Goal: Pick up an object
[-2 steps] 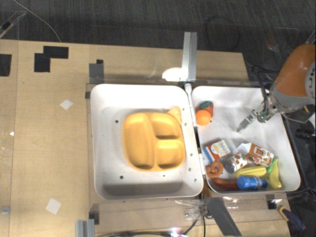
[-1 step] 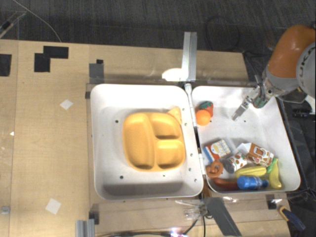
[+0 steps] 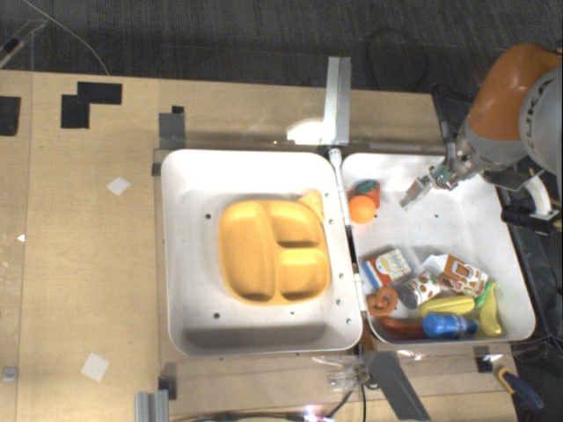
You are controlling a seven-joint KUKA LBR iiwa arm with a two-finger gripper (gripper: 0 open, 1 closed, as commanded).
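My gripper [image 3: 424,188] hangs over the upper middle of the right bin [image 3: 493,227], with nothing visibly in it. To its left lie an orange ball [image 3: 361,209] and a red and green piece [image 3: 368,188], close to the bin's left wall. Heaped along the bin's front are a blue and white carton [image 3: 387,265], a brown can [image 3: 420,290], a brown and orange packet [image 3: 463,275], a yellow banana [image 3: 449,306], a blue bottle [image 3: 444,325] and an orange ring [image 3: 381,301]. The arm's orange band [image 3: 515,82] is at the upper right.
The left bin [image 3: 189,236] holds a yellow divided tray [image 3: 273,249]. A metal post [image 3: 338,104] stands behind the wall between the bins. The wooden bench [image 3: 79,262] extends to the left.
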